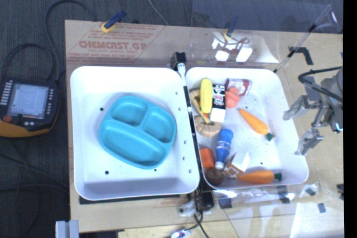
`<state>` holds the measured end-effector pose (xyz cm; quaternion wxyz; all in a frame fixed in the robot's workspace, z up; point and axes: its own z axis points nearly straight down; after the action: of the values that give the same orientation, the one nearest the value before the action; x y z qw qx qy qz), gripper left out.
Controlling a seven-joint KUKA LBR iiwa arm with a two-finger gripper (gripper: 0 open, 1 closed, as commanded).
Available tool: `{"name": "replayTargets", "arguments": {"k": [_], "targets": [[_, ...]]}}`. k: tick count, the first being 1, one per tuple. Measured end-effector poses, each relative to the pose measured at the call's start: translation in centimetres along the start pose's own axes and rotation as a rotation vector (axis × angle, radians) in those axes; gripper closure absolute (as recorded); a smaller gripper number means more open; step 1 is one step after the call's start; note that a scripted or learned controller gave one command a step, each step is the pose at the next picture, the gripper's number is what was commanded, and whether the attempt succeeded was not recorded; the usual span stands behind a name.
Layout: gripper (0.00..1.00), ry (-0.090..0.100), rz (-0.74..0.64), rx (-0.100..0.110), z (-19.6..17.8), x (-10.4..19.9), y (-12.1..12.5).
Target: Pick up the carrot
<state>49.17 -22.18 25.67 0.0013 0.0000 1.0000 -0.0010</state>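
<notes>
Nearest the camera, along the lower wall of the right bin [290, 114], a carrot [255, 176] lies flat with its green end pointing right, just beside a small brown item [215, 176] and an orange cup [206, 158] in the lower left corner. A blue bottle [224, 146] with a white cap stands tilted just above them. Further up, a second carrot [255, 122] lies at a slant in the middle of the same bin, its tip toward the upper left and its green end toward the lower right, with bare white floor around it. Left of it sit a tan round piece [209, 129] and a white block [217, 115], and beyond those a yellow banana [206, 95] lies upright along the bin's left side, beside a red-orange item [232, 98] and a small packet [239, 85]. The left bin [83, 120] holds a blue divided tray [138, 130]. The gripper [308, 122] hangs outside the right bin's right wall, its fingers spread apart with nothing between them, well apart from both carrots. A handheld control pendant [27, 106] lies on the floor at far left
</notes>
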Motion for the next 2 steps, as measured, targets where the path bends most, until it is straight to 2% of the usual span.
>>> {"name": "replayTargets", "arguments": {"k": [1,2], "targets": [[0.00,0.002,-0.142,-0.006,12.9,-6.0,0.2],[0.00,-0.042,-0.019,0.011,15.4,-7.1,0.3]]}}
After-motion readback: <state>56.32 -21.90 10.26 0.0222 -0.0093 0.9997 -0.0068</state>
